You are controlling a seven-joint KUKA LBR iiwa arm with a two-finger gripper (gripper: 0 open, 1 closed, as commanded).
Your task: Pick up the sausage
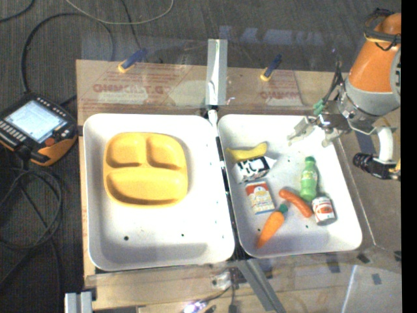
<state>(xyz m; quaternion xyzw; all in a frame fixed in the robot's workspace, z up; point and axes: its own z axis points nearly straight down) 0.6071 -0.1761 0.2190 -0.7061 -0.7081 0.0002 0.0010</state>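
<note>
The sausage (296,202) is a short red-orange link lying at a slant in the right bin (345,194), between the green bottle (308,178) and the carrot (271,225), with a small red can (324,209) just to its right. My gripper (311,126) hangs over the bin's far right corner, well above and behind the sausage. Its fingers are spread apart with nothing between them.
The right bin also holds a banana (247,152), a black-and-white carton (255,167) and a small red-and-white box (260,196). A yellow divided tray (147,168) lies in the left bin (104,240). A teach pendant (36,128) sits on the floor at the left.
</note>
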